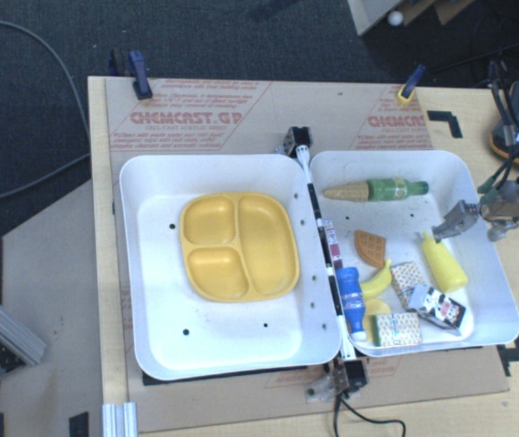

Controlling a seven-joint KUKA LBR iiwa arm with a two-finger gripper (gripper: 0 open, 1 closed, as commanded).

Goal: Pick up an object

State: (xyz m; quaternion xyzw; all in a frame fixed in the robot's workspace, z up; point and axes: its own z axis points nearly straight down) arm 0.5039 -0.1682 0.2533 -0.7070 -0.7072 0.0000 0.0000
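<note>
The right bin [478, 326] holds several small objects. A green bottle [396, 188] lies at the back beside a tan cone [346, 192]. A brown wedge [370, 246], a banana [377, 281] and a blue bottle [350, 299] lie near the divider. Two checkered boxes [408, 277] [396, 330] and a black-and-white pack [442, 309] sit at the front. A yellow bottle [444, 263] lies toward the right wall. My gripper [471, 220] hangs at the bin's right side, just above and behind the yellow bottle, with nothing seen in it.
The left bin [150, 335] carries a yellow divided plate [239, 246]. Clamps [137, 73] [411, 84] stand at the board's back edge, and a black bracket [298, 139] sits between the bins at the back.
</note>
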